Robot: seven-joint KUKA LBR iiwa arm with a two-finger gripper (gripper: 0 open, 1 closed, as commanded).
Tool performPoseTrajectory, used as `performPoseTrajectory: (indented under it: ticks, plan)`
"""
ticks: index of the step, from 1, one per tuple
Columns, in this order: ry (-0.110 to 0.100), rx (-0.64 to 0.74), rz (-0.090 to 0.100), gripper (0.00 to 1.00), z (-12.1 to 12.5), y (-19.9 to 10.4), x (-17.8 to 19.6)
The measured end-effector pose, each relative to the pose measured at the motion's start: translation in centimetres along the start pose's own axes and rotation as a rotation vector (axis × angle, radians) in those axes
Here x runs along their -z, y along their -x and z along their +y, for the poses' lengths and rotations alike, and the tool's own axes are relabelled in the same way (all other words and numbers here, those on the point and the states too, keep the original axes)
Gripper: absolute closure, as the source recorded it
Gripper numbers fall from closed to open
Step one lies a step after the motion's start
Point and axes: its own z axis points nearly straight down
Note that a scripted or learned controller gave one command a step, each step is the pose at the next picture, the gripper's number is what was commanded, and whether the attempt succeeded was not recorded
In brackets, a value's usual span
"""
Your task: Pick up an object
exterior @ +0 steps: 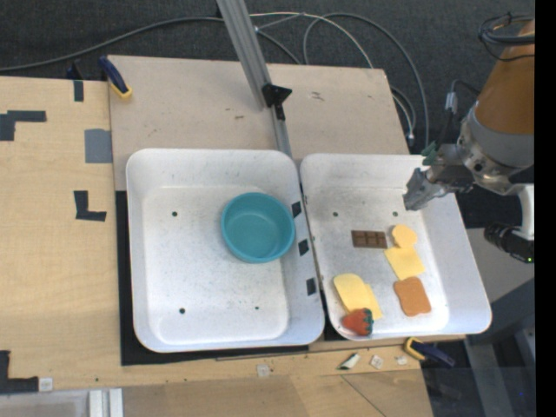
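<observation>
Camera view | tool (417, 195) over right bin (456, 233), grip state unclear | chocolate bar (369, 239) unmarked

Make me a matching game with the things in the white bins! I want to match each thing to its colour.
Things:
1. bowl in the left bin
2. small flat bar in the right bin
3. strawberry at the right bin's near edge
4. flat piece near the right bin's near right corner

Colours:
A. brown
B. orange
C. teal blue
D. red

Right pairs: 1-C, 2-A, 3-D, 4-B
</observation>
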Motion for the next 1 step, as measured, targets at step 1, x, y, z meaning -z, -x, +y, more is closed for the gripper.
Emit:
performPoseTrajectory:
  ticks: [1]
  plan:
    - [-0.006,0.004,0.002,1.00,0.38,-4.92,-2.11]
